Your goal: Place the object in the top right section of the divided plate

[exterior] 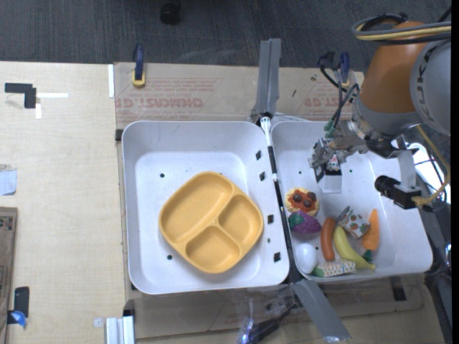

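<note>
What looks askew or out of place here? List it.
The yellow divided plate sits rotated in the left bin, not square with its walls. The toy food is heaped in the right bin's lower corner. Nothing spilled.

The bench (pixel 57 192) bears two white bins (pixel 143 213) side by side.

Arm (pixel 401 84): grey casing, wide orange band above wrist, black cables looped over the top and down the side. Gripper (pixel 326 165): small, dark metal with white parts.
</note>
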Robot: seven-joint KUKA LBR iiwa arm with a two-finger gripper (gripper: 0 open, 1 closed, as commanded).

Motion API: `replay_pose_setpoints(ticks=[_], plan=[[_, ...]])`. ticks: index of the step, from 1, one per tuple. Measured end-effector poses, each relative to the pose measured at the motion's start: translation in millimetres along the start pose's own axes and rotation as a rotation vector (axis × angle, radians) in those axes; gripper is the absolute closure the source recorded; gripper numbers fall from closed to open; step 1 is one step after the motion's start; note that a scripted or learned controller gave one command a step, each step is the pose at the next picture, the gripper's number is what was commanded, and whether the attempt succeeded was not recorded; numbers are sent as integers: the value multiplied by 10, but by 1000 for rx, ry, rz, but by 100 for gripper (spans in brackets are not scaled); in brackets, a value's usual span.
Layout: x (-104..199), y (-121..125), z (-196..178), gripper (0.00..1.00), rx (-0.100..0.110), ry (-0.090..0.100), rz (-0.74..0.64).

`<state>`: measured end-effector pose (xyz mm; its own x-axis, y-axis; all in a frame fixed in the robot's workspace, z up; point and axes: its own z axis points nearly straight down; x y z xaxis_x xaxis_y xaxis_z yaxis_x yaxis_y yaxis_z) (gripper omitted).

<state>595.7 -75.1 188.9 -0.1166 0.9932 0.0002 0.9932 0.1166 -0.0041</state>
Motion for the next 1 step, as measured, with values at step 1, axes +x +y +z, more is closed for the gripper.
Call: replay_pose_setpoints(ticks=[1], plan=[[547,-414,-720,100,2,-3,429]])
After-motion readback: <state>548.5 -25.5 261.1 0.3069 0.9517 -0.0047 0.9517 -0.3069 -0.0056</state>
